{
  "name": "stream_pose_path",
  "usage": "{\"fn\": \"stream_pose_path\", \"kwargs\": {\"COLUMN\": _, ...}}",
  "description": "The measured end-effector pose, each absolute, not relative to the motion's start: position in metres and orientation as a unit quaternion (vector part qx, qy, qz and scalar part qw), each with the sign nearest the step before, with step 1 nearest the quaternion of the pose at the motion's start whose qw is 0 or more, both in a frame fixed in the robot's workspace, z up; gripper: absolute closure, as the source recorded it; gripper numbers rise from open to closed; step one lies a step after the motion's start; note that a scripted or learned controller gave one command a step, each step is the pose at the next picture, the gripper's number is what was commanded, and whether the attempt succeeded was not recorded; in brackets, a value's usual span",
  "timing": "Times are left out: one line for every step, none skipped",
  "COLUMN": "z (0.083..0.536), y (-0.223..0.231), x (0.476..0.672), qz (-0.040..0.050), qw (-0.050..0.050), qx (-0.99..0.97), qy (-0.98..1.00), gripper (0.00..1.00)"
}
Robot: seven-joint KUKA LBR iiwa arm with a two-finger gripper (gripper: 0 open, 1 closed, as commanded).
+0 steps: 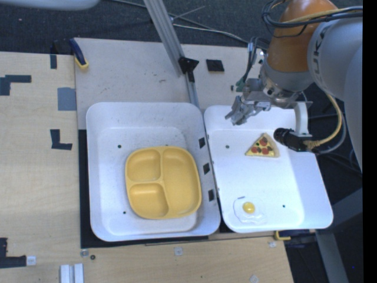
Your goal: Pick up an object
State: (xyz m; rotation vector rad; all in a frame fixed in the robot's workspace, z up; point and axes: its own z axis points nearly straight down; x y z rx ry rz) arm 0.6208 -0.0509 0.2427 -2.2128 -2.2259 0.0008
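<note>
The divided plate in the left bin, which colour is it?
Yellow; the divided plate shows plainly in the camera view.

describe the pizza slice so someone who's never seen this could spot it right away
Find the right-hand white bin, the one the grey arm reaches over. Near its far end, just below the pincer, lies the pizza slice: a small yellow triangle with red dots. The fried egg, the bin's other item, is white with a round yolk and sits at the near edge.
</note>
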Motion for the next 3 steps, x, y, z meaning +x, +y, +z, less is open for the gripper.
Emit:
{"fn": "stream_pose_path", "kwargs": {"z": 0.228, "y": -0.001, "x": 0.600, "qz": 0.0011, "qw": 0.002, "qx": -0.705, "qy": -0.709, "gripper": 1.00}}
{"fn": "stream_pose_path", "kwargs": {"z": 0.219, "y": 0.052, "x": 0.573, "qz": 0.0015, "qw": 0.002, "qx": -0.705, "qy": -0.709, "gripper": 1.00}}
{"fn": "stream_pose_path", "kwargs": {"z": 0.229, "y": 0.098, "x": 0.554, "qz": 0.0007, "qw": 0.002, "qx": -0.705, "qy": -0.709, "gripper": 1.00}}
